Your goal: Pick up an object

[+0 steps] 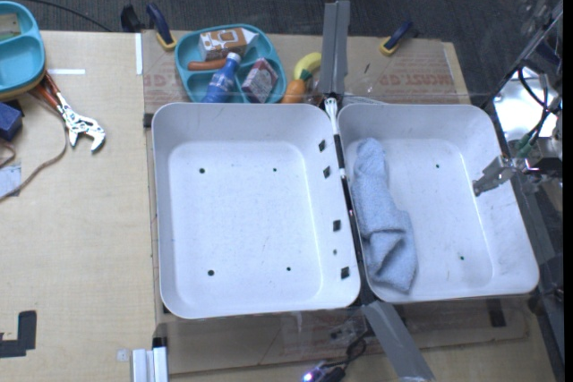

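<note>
Camera view: a light blue towel point(381, 219) lies crumpled lengthwise along the left side of the right bin point(483, 277), close to the wall shared with the left bin point(170, 219). The gripper point(491, 178) sits at the right bin's right edge, well apart from the towel; finger state cannot be told.

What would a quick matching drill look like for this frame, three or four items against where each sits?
Things:
1. grey-blue towel
2. teal tray of small items
3. wrench
4. banana

Places:
A. on the wooden bench, left of both bins
B. behind the left bin
C. in the right bin, along its left wall
D. behind the bins, beside the upright grey post

Pairs: 1-C, 2-B, 3-A, 4-D
</note>
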{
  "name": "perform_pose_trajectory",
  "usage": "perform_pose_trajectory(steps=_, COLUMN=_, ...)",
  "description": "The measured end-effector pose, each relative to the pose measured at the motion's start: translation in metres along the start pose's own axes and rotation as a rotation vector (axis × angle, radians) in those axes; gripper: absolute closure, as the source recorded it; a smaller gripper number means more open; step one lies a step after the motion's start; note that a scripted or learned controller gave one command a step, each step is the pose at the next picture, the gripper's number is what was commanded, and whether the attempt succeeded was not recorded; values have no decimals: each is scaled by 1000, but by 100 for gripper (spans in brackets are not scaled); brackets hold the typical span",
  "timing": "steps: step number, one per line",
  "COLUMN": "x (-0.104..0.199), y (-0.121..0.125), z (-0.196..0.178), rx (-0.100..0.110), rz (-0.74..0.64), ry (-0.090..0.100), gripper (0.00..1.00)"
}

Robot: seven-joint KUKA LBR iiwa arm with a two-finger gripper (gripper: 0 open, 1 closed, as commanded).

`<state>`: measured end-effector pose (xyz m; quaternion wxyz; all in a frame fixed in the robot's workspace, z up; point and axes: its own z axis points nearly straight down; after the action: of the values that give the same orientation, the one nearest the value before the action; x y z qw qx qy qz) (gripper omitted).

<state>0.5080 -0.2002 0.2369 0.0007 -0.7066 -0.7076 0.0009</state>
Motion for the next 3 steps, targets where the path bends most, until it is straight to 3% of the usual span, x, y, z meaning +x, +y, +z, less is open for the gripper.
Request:
perform_pose_trajectory(steps=1, x=60, y=27, z=91, rx=1, rz=16, ry=1, gripper=0)
perform_pose_trajectory(steps=2, x=101, y=-29, z=144, rx=-5, rz=-122, ry=0, gripper=0)
perform_pose_trajectory(steps=3, x=84, y=5, z=108, rx=-1, rz=-44, ry=0, gripper=0)
